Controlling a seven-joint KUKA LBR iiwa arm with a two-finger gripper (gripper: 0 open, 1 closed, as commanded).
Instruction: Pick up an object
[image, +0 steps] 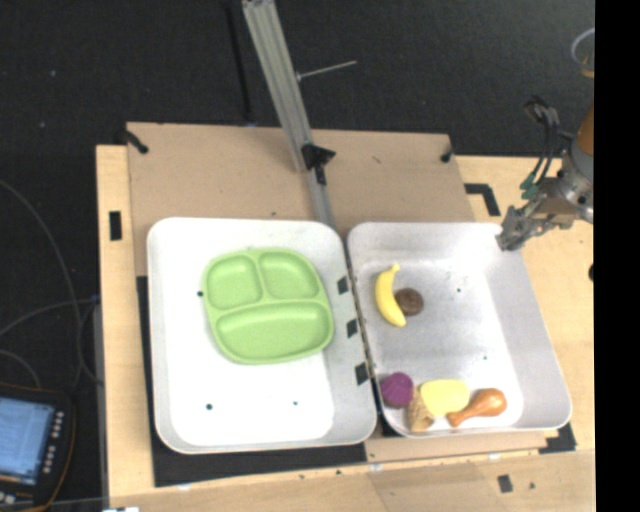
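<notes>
Gripper (512, 236) seen at upper right corner of right bin (520, 330), above rim; jaw state cannot be told, nothing seen held. Banana (389, 296) lying in right bin near left wall, brown ball (409, 301) touching it; both well apart from gripper. Purple piece (397, 388), yellow piece (442, 396), orange drumstick (478, 405) grouped along near edge. Green divided plate (268, 306) placed in left bin (180, 400).
</notes>
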